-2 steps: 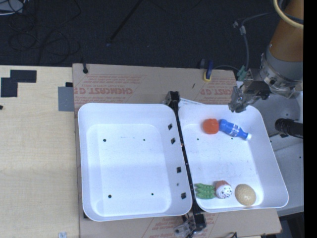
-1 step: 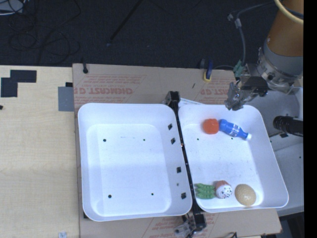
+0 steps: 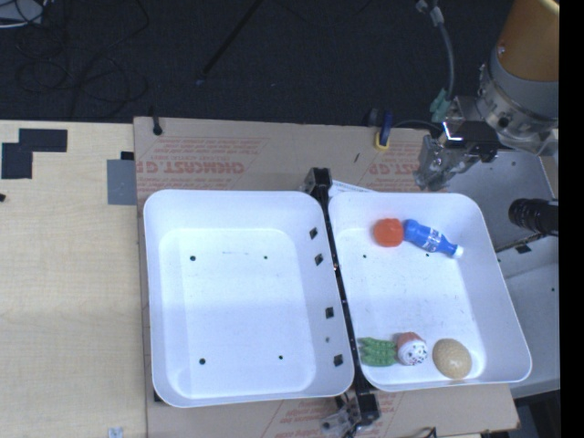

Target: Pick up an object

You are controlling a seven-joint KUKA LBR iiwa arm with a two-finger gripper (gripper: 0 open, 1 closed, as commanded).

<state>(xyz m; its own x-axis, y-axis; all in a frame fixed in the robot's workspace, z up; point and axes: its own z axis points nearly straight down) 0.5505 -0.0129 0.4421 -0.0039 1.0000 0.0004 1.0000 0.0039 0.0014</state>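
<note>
The right bin [image 3: 497, 281] holds several objects. An orange-red ball [image 3: 388, 233] lies near its back wall, with a small blue bottle [image 3: 431, 238] on its side just to the right of it. Along the front wall sit a green leafy piece [image 3: 374, 351], a small white and red object [image 3: 411, 349] and a tan egg-shaped object [image 3: 452, 358]. My gripper [image 3: 436, 173] hangs over the back rim of the right bin, behind and to the right of the ball and bottle, touching none of them.
The left bin [image 3: 160, 290] sits beside the right one, joined by a black hinge strip [image 3: 330, 272]. Both rest on a cardboard sheet [image 3: 237, 153]. A black device [image 3: 538, 215] stands just right of the right bin.
</note>
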